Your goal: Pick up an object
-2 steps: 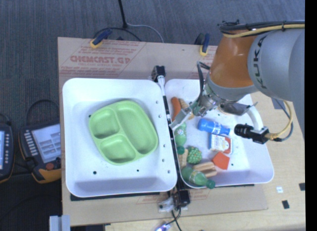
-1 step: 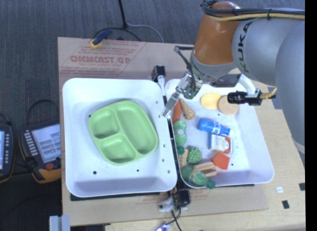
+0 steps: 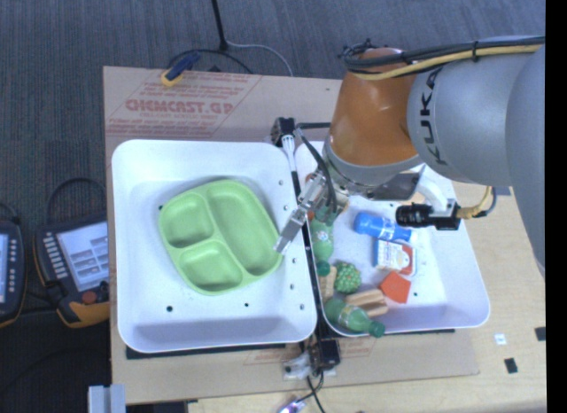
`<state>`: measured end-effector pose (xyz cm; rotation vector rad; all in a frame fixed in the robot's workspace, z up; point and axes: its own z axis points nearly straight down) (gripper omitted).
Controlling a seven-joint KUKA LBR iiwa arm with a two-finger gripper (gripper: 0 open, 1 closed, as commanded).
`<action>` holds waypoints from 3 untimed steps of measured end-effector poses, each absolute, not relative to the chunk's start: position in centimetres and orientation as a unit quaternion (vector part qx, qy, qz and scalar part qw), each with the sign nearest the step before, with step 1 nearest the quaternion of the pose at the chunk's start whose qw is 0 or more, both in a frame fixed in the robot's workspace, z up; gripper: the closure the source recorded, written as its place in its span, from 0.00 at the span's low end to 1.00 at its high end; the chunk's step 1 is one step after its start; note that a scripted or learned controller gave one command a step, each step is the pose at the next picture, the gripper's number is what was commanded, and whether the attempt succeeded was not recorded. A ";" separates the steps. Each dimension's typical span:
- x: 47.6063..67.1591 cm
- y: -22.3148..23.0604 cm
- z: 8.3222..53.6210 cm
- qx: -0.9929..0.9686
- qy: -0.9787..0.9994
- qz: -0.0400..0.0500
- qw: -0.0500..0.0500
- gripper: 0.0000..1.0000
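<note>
The grey arm's claw (image 3: 299, 216) hangs over the divide between the two shallow white bins, its jaws parted and holding nothing. The left bin (image 3: 142, 314) holds a light green three-compartment plate (image 3: 219, 234). The right bin (image 3: 461, 300) holds a blue bottle (image 3: 379, 226), an orange block (image 3: 396, 288), and green toys (image 3: 345, 276) near its left wall.

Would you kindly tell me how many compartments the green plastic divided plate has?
3: the green plastic divided plate in the left white bin has one at its upper left, one at its lower left and one along its right.
</note>
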<state>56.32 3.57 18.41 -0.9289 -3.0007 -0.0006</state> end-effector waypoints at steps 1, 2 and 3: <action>48.4 3.2 19.5 -0.130 -0.991 0.000 0.000 0.00; 48.4 4.1 18.4 0.070 -0.998 0.000 0.000 0.00; 50.1 3.7 18.4 0.174 -0.985 0.000 -0.001 0.00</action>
